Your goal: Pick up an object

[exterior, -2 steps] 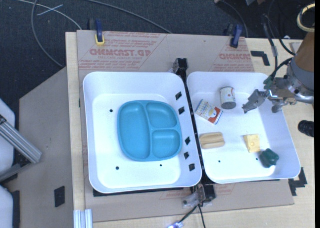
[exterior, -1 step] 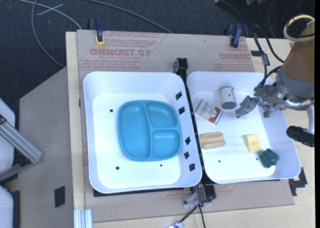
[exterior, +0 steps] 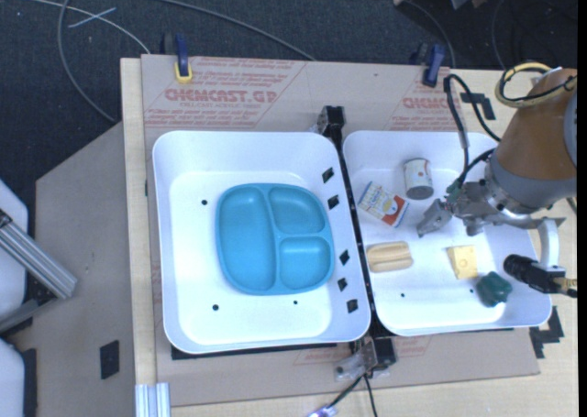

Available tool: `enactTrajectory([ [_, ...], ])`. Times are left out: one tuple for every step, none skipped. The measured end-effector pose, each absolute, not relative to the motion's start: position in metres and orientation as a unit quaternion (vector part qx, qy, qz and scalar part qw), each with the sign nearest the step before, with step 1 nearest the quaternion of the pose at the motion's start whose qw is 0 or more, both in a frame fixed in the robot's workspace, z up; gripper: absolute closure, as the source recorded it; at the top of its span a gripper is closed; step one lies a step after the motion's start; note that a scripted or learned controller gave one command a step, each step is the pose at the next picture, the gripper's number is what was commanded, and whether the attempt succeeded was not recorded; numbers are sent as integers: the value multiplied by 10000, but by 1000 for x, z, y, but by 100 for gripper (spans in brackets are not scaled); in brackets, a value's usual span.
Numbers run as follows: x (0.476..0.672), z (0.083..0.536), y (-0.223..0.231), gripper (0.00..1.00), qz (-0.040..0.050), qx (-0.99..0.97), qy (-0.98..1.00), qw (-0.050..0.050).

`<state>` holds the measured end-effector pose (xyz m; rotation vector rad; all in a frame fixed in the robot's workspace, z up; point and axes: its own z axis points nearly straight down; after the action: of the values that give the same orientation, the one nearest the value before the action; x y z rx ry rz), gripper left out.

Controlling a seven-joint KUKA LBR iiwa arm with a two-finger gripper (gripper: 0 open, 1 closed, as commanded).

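The right bin [exterior: 514, 314] holds several small objects. A grey-white can [exterior: 417, 177] lies at the back, with a white, blue and red carton [exterior: 382, 204] to its front left. A tan bread-like roll [exterior: 389, 257] sits near the bin's left wall. A yellow block [exterior: 464, 261] and a dark green lump [exterior: 493, 289] lie at the front right. My gripper [exterior: 440, 213] hangs over the middle of this bin, between the can, the carton and the yellow block, with nothing visibly held.
The left bin [exterior: 174, 250] holds a blue divided plate [exterior: 275, 237]. A black divider with clips [exterior: 339, 223] runs between the bins. Blue clamps [exterior: 182, 61] grip the board's back edge. The grey arm [exterior: 537, 149] covers the right bin's right side.
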<state>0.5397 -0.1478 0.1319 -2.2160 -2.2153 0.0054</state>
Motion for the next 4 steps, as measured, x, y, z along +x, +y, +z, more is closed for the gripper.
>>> enactTrajectory([
  [542, 147, -149, 100, -8, -7073, -7069, 0],
  [542, 203, -139, 100, -20, -7064, -7078, -27],
  [542, 248, -133, 100, -20, -7065, -7077, -29],
  [543, 286, -133, 100, -17, -7066, -7076, -25],
])
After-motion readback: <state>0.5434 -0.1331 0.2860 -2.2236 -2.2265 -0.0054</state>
